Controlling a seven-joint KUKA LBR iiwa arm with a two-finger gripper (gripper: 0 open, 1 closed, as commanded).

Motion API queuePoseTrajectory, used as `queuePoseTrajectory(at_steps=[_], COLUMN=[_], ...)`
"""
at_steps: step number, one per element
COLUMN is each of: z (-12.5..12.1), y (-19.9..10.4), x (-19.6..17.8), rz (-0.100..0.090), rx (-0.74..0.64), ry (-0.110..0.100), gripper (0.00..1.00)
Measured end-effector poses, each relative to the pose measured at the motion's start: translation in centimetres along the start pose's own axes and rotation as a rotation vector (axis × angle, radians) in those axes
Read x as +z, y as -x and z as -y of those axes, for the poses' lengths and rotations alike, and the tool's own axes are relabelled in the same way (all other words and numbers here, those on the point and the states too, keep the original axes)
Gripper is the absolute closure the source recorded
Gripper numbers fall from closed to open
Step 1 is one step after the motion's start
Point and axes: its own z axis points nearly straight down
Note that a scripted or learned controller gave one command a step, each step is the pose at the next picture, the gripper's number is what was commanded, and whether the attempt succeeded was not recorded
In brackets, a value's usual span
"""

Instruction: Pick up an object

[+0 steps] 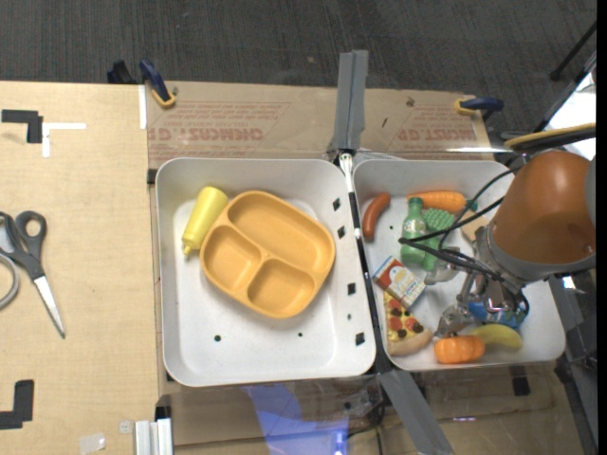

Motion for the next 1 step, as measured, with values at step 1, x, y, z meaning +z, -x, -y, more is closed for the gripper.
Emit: queuePoseTrajectory(at_steps=[1], z=[-0.13], y=[4.36], x=[0.41], rz=[-0.015], rx=[-0.018], ry=[0.003], gripper=[0.00])
